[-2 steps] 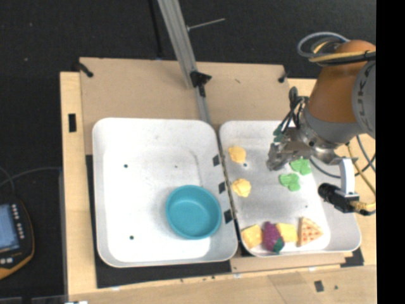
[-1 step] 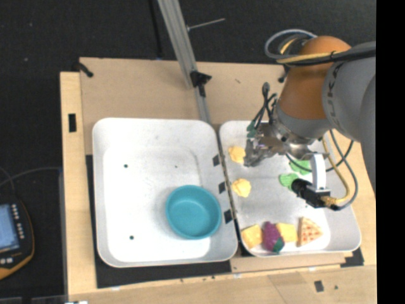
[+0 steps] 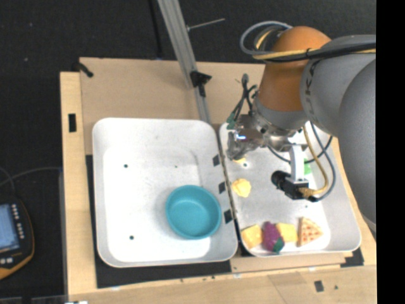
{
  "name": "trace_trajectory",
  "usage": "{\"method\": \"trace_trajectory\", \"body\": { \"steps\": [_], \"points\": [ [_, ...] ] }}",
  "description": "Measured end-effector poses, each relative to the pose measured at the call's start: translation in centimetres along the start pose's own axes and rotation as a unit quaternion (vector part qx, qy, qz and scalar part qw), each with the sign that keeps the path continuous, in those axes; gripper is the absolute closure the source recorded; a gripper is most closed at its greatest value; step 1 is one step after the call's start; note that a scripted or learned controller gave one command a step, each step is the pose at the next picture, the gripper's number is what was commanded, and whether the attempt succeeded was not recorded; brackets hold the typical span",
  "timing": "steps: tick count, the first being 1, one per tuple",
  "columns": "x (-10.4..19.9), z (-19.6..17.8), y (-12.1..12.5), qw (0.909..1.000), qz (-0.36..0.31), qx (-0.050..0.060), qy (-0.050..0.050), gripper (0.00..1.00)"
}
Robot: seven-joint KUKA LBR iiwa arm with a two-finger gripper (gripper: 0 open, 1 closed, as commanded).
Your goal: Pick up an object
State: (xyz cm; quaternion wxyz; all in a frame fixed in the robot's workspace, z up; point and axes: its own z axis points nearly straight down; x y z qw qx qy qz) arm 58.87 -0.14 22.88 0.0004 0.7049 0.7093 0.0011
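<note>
My arm point(image 3: 329, 87) reaches in from the right, over the right bin point(image 3: 335, 211). Gripper point(image 3: 237, 145) low at its upper left corner, can't tell its state. Small yellow piece point(image 3: 241, 187) just below it, likely target. Teal bowl point(image 3: 193, 211) in left bin point(image 3: 126, 144).

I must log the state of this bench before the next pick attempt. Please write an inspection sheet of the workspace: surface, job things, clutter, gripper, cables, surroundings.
Surface: tan bench bearing a left white bin and a right white bin.
Job's things: in the right bin, small yellow piece, yellow block, purple grape toy, pizza slice toy.
Clutter: teal bowl in the left bin.
Gripper: gripper low over the right bin's far left corner; open or shut cannot be told.
Cables: cables loop below the wrist.
Surroundings: metal pole; handheld pendant at left.
</note>
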Motion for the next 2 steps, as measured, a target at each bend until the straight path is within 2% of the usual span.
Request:
{"method": "trace_trajectory", "body": {
  "steps": [1,2],
  "points": [
    [4.11,-0.21,2.08,1.0,0.0,0.0,0.0,1.0],
    [3.79,-0.21,2.0,1.0,0.001,0.001,-0.001,0.0]
  ]
}}
